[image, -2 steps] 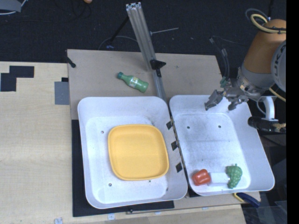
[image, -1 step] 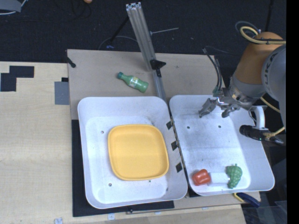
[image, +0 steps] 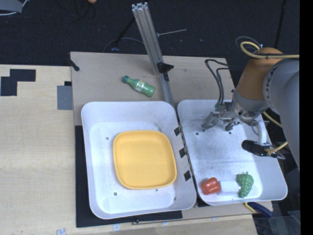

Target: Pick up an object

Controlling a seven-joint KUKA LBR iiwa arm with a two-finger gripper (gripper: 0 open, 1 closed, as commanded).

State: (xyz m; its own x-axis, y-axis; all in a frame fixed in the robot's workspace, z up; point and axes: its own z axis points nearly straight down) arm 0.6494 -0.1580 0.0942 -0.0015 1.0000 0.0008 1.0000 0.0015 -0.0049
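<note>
Gripper [image: 218,125] over far part of right bin [image: 274,192], fingers splayed apart, nothing between them. Red pepper [image: 211,185] and green broccoli [image: 245,183] at near edge of same bin. Yellow plate [image: 144,158] in left bin [image: 93,131]. Green bottle [image: 139,86] on bench beyond.

My desk [image: 195,77] is a pale tan board, with a light wood surface [image: 34,151] marked by dark squares beside it on the left. Beyond its far edge lies dark carpeted floor [image: 73,23] strewn with cables, dimly lit.
</note>
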